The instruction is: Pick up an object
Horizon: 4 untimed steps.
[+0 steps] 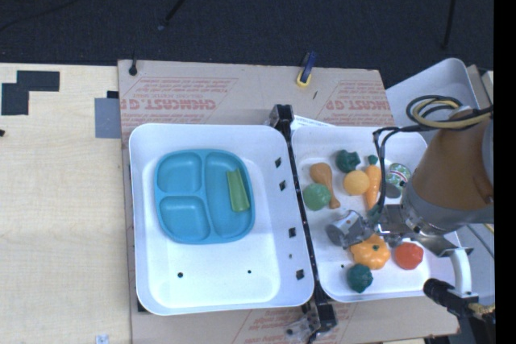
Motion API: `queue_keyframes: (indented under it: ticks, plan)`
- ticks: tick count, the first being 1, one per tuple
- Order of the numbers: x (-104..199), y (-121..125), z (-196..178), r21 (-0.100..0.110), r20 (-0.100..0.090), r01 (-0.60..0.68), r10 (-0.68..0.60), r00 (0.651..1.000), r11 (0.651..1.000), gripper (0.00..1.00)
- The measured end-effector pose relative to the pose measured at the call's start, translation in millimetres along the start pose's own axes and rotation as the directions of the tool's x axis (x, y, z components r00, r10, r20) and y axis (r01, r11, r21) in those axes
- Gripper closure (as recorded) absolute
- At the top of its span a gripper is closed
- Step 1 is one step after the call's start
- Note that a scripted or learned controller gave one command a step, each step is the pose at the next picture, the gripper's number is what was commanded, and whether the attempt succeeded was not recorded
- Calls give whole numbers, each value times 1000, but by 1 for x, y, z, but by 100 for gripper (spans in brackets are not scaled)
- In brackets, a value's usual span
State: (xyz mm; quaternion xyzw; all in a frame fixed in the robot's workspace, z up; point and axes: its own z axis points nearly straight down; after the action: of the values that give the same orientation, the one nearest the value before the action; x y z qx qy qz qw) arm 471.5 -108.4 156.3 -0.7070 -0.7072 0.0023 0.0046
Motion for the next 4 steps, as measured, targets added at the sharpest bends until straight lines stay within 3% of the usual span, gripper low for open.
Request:
queue_keyframes:
  ticks: [2,3,4]
  plan:
    - [-10,1,65,-23,11,-4,4,1000,1000,0]
    - [-7,-4,59,-5,1,-10,10,1000,1000,100]
    - [-10,1,-2,-11,3,0,0,1000,1000,100]
